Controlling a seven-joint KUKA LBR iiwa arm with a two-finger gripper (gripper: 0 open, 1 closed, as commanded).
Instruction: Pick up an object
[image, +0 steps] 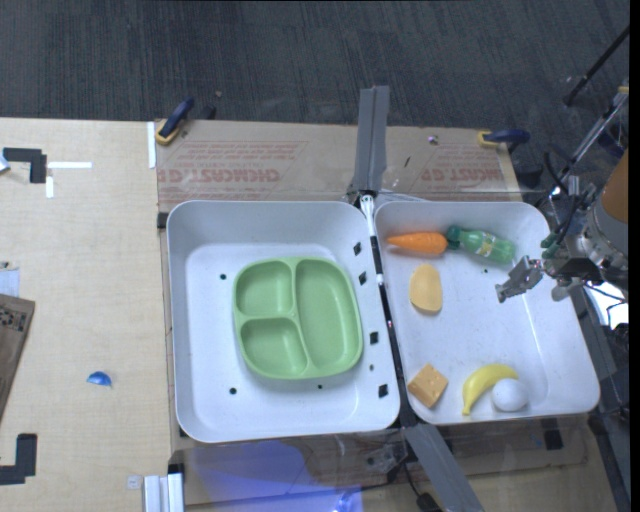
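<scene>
Camera view: metal tool (535, 277), prongs apart and empty, over the smooth right bin (560, 400).

The arm (612, 200) runs off the right edge.

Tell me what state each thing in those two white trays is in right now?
Green divided plate: flat in the left bin, nothing on it.
Carrot: lying on its side.
Green bottle: lying down, touching the carrot.
Banana: lying against the white ball.
Gripper: over the right bin, holding nothing.
</scene>
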